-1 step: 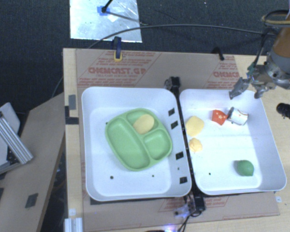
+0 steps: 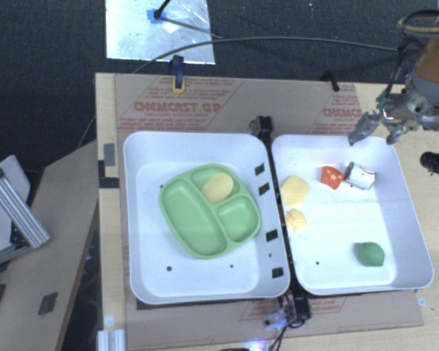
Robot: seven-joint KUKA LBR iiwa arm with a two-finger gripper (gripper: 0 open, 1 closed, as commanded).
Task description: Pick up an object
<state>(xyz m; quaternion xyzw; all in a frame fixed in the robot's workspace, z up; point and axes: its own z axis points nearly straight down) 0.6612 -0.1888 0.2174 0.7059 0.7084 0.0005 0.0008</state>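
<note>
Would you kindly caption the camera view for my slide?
Pincer above right bin's far rim; green tray in left bin.

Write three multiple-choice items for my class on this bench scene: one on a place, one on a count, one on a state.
1. Where does the pale green divided plastic plate lie?
A. left white bin
B. right white bin
C. on the brown board

2. How many yellow pieces lie in the right white bin?
A. one
B. two
C. four

3. What is in the plate's upper compartment?
A. a round green ball
B. a yellow oval piece
C. a red block

Key: 1 A, the plate sits within the left white bin. 2 B, a larger yellow lump and a smaller yellow lump lie there. 3 B, the yellow oval piece rests there.
</note>
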